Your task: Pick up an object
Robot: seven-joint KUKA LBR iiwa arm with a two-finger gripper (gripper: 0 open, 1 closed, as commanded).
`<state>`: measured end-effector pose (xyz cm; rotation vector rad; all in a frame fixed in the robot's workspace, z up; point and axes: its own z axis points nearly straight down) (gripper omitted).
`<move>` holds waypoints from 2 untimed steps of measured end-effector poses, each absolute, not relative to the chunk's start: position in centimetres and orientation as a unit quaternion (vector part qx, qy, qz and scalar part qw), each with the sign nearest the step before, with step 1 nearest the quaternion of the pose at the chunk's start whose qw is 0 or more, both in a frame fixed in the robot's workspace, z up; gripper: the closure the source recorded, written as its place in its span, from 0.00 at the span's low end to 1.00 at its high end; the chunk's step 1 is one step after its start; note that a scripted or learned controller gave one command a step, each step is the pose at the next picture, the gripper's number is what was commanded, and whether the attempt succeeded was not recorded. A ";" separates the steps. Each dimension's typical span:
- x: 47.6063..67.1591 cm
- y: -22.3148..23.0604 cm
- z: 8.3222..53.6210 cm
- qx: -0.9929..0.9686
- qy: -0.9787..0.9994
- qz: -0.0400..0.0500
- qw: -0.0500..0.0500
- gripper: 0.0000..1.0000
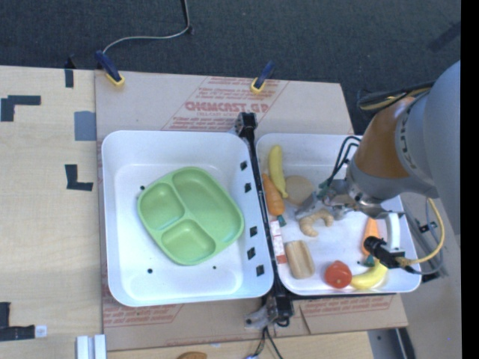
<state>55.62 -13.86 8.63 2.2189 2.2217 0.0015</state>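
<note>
Low over the right bin [314, 142], the hand [316, 206] is reached in from the right by the arm [404, 152]; its grip cannot be told. A beige, cashew-shaped toy [316, 222] lies just beneath it, beside the carrot [273, 195].

The tool [318, 206] hangs low in the right bin [329, 146], just above a pale peanut-shaped piece [316, 222]. The left bin [120, 200] holds a green divided plate [190, 215].
</note>
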 end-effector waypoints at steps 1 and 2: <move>55.6 -13.9 9.6 0.707 0.707 0.000 0.001 1.00; 61.8 -6.4 18.5 0.706 0.708 0.001 0.001 1.00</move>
